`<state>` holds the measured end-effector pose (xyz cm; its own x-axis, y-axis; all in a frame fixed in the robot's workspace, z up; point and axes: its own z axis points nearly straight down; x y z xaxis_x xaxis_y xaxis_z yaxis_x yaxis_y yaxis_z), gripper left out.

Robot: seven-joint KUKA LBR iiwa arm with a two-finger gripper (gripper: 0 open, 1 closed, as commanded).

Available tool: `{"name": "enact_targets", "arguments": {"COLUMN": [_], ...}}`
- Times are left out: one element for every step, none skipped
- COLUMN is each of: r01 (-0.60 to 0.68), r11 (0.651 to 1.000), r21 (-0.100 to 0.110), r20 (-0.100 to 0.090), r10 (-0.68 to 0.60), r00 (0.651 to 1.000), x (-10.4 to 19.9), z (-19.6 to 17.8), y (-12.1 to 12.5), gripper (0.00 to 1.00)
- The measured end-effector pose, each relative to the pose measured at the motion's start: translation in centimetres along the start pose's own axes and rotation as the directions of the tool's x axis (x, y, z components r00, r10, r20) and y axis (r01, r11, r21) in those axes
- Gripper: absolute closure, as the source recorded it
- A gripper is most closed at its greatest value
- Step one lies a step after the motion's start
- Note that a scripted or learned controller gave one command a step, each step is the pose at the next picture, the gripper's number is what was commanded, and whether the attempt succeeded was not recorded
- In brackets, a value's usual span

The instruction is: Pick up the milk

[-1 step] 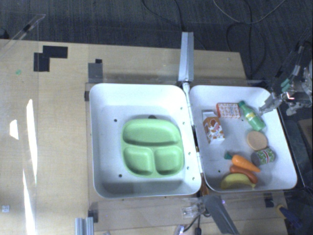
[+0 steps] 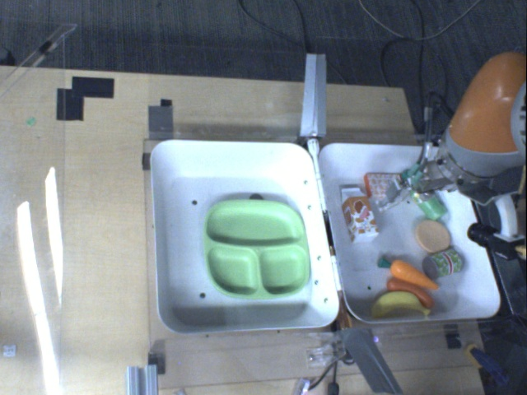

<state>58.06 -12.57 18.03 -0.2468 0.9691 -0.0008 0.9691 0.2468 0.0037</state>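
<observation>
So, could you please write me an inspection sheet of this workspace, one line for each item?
Surface: wooden bench bearing two white bins; left bin, right bin.
Job's things: milk carton lies in the right bin, near its left wall, apart from the hand.
Clutter: green divided tray in the left bin; in the right bin a red-and-white packet, green item, tan disc, small can, carrot, banana.
Grippers: hand hangs over the right bin's upper part; whether it is open cannot be told.
Cables: black cables loop on the floor behind the bench.
Surroundings: dark carpet; black tape marks on the bench.
</observation>
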Motion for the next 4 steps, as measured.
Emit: {"name": "enact_targets", "arguments": {"r01": [-0.044,-0.009,-0.008,-0.169], "r11": [0.999,1.000,1.000,0.986], "r21": [-0.012,-0.008,-0.014,0.004], "r20": [0.001,0.001,0.003,-0.001], "r10": [0.044,0.009,0.008,0.169], "r00": [0.999,1.000,1.000,0.986], "x": [2.8,3.7,3.7,7.7], "z": [5.5,9.2,8.0,-0.5], "y": [1.5,0.5,0.7,7.6], "gripper": [0.00,0.00,1.00,1.00]}}
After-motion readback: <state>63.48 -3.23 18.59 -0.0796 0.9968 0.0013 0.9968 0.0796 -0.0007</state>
